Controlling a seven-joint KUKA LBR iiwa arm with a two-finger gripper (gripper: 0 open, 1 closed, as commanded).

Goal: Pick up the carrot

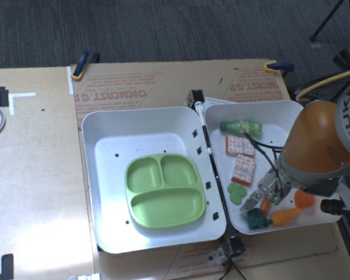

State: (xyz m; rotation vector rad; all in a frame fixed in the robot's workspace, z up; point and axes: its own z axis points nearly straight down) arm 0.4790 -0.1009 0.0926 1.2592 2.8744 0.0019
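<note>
1. In the camera view, two shallow white plastic bins sit side by side on a cardboard-covered bench; the left bin [101, 188] holds a light green three-compartment plastic plate [164, 190], lying near the bin's middle.
2. The right bin [280, 113] holds several small things: a green plastic bottle with a pale label [241, 127] lying on its side near the far edge, and two red-and-white printed cards [239, 145] [243, 169], one just below the other, towards the bin's left wall.
3. A small light green toy piece [237, 192] lies below the cards, near the left wall.
4. The orange toy carrot with a dark green leafy top [273, 218] lies along the bin's near edge, leafy end towards the near-left corner.
5. A round orange object [304, 199] rests just beside the carrot's tip, partly under the arm.
6. The grey arm with its orange band reaches in from the right, and the metal two-finger gripper [262, 196] sits low over the bin, just above the carrot's leafy end.
7. Whether its fingers are apart or together cannot be told, as the tip seems blurred among cables.
</note>
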